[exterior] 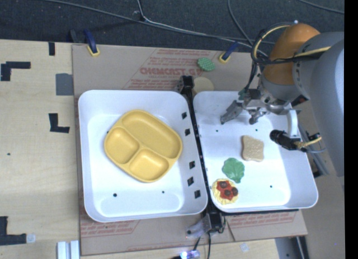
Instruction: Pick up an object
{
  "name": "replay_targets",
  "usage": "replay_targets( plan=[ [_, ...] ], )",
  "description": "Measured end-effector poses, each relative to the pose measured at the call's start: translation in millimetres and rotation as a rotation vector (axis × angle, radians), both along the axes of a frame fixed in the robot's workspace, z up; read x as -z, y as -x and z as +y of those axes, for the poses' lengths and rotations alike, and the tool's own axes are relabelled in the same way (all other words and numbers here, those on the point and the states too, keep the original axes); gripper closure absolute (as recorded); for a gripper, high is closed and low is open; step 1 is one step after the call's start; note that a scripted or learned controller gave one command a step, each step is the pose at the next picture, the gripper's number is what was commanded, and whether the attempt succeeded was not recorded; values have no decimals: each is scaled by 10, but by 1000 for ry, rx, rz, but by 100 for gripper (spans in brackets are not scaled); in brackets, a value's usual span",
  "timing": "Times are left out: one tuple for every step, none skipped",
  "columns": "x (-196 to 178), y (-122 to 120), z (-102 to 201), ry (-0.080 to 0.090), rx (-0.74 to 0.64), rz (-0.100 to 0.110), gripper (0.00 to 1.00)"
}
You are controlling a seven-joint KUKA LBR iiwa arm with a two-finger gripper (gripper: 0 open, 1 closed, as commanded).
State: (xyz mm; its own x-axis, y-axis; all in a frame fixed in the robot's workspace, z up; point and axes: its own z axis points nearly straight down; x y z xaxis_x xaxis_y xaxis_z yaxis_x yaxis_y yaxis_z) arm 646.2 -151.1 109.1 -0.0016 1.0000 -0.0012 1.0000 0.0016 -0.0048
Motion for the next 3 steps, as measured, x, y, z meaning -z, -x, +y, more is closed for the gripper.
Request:
replay_targets(
  plan=[
    [-133,-10,10,0,-1,-3,100],
    [-578,14,-44,-1,0,-6,100],
    [-1108,6,-37,-1,0,-8,100]
  ],
)
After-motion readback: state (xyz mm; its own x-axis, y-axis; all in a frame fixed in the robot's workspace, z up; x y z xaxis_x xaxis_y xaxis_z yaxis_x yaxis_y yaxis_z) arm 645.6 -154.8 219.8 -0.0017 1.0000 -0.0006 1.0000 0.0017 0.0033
